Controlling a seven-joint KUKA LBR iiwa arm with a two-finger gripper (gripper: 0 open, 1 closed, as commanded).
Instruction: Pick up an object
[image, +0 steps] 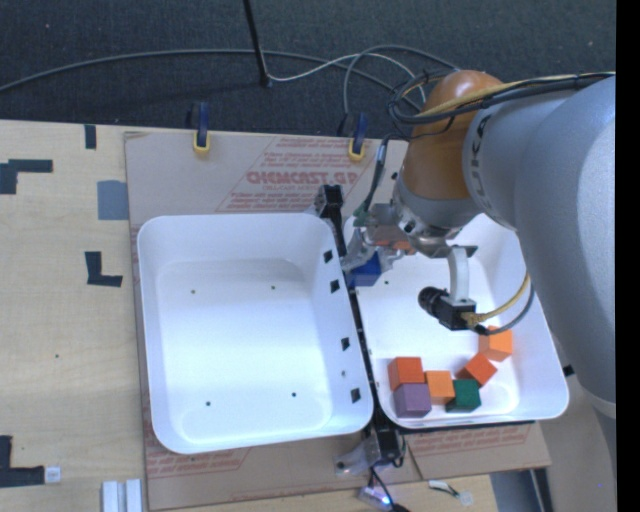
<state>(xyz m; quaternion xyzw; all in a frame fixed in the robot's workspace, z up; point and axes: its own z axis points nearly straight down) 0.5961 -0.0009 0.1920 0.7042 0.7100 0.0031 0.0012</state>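
Observation:
My gripper (368, 252) hangs over the left edge of the right bin (520, 405), close to the wall shared with the left bin (160, 300). A small blue block (365, 269) sits directly beneath the gripper and is partly hidden by it; I cannot tell whether it is gripped or lying in the bin. Several more blocks are clustered at the right bin's near end: an orange block (405, 371), a purple block (411, 400), a yellow-orange block (439, 385), a green block (464, 396), a red-orange block (480, 369) and another orange block (497, 345).
The grey arm (560, 200) with its orange band (450, 100) covers the right bin's far right part. A black fitting with cables (445, 306) hangs under the wrist. Black clips (345, 343) run along the divider between the bins.

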